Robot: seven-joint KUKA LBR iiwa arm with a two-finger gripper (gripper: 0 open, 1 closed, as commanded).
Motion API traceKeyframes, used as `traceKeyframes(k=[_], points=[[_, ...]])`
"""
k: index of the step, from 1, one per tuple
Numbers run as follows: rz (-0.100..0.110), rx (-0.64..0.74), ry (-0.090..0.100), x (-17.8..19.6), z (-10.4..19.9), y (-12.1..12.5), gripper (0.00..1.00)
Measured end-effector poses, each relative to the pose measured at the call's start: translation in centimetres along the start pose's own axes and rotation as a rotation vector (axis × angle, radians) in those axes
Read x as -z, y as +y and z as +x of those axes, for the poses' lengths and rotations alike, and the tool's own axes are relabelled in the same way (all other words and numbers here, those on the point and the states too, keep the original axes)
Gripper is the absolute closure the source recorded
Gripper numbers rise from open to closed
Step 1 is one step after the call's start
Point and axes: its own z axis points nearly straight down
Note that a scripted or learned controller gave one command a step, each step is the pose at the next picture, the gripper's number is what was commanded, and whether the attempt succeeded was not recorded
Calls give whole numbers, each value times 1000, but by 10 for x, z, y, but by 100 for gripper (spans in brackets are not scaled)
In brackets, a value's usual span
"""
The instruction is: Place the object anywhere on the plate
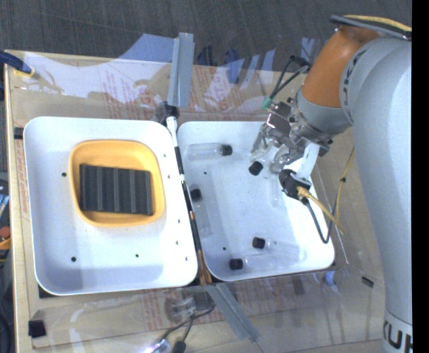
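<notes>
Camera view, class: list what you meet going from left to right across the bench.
Left white bin → yellow plate with a dark ridged insert → right white bin → tool → orange band on the arm.

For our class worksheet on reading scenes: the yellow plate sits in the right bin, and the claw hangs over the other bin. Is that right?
Not quite. The camera view shows the yellow plate in the left bin; the claw does hang over the other bin, the right one.
</notes>
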Motion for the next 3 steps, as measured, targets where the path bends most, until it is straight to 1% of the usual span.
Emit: traceKeyframes(k=[1, 2, 3], points=[[0, 252, -1, -27, 19, -25, 100], [-2, 473, -2, -14, 54, -42, 100], [-3, 691, -3, -24, 114, -54, 100]])
